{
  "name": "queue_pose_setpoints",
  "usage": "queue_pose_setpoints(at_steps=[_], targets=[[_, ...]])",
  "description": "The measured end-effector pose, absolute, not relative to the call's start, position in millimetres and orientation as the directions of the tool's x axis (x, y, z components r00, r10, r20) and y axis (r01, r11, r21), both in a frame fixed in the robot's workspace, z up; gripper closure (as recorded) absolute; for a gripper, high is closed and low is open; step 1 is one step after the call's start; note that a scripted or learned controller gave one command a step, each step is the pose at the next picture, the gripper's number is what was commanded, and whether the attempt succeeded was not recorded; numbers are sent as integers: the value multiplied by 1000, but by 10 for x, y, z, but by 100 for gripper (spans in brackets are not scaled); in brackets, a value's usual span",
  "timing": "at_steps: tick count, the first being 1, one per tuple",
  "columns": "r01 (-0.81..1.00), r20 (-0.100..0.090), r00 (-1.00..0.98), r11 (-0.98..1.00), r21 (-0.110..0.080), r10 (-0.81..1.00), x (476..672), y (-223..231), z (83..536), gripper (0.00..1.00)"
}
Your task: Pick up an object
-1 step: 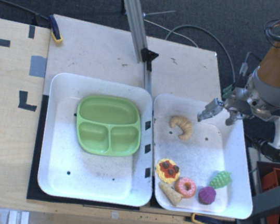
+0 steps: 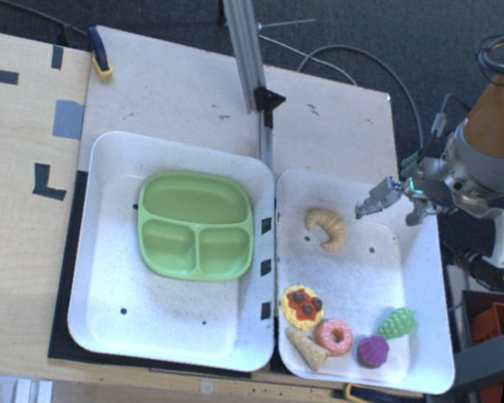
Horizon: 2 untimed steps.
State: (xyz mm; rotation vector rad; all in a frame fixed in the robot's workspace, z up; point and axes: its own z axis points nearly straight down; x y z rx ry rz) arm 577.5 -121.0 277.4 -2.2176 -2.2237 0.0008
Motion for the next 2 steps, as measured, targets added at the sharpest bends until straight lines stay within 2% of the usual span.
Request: queue_pose_setpoints(at_steps=[1,2], targets=[[1000,0,-1,1,-7,1000,5687,-1258,2191,0],[1000,0,-1,1,-6,1000,5725,-1294,1730,0]])
